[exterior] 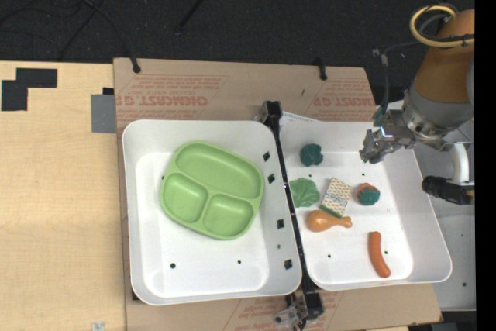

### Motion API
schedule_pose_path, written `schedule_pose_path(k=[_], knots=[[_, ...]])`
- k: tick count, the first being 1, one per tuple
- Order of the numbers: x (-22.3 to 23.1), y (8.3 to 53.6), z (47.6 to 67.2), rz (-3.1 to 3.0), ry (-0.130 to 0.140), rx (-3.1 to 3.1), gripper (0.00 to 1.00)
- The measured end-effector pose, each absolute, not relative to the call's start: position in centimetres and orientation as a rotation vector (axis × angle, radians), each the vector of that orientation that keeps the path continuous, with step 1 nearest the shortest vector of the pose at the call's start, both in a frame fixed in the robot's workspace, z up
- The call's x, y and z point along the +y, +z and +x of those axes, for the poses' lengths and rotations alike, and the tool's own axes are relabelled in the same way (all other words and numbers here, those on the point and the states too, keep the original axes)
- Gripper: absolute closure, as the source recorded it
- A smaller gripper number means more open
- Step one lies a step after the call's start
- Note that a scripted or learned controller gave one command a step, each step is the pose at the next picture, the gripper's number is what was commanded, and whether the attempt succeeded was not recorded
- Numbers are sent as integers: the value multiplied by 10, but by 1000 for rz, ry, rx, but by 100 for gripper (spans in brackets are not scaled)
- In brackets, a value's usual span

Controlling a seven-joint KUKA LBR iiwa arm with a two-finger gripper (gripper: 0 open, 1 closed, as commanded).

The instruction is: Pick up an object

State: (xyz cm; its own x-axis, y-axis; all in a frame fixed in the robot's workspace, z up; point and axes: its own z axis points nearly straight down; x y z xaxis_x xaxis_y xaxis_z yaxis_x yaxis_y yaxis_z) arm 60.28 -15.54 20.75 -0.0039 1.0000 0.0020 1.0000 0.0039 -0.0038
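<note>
Several small toy foods lie in the right bin (411, 260): a dark teal lump (311, 154), a green leafy piece (304, 192), a speckled cream block (336, 196), an orange drumstick (328, 222), a round teal-and-orange ball (368, 194) and an orange sausage (379, 253). My gripper (373, 149) hangs over the bin's upper right part, above and a little right of the ball and well right of the teal lump. Nothing shows between its fingers.
The left bin (147, 244) holds a green three-compartment plate (211, 189). A black divider (283, 198) runs between the bins. A black handle-like part (447, 188) juts in beside the right bin's right rim. Cardboard (232, 93) lies under both bins.
</note>
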Motion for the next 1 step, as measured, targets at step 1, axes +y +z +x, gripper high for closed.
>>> schedule_pose_path(k=[1], knots=[[-104, 200, 585, -2213, 3, -2221, 100]])
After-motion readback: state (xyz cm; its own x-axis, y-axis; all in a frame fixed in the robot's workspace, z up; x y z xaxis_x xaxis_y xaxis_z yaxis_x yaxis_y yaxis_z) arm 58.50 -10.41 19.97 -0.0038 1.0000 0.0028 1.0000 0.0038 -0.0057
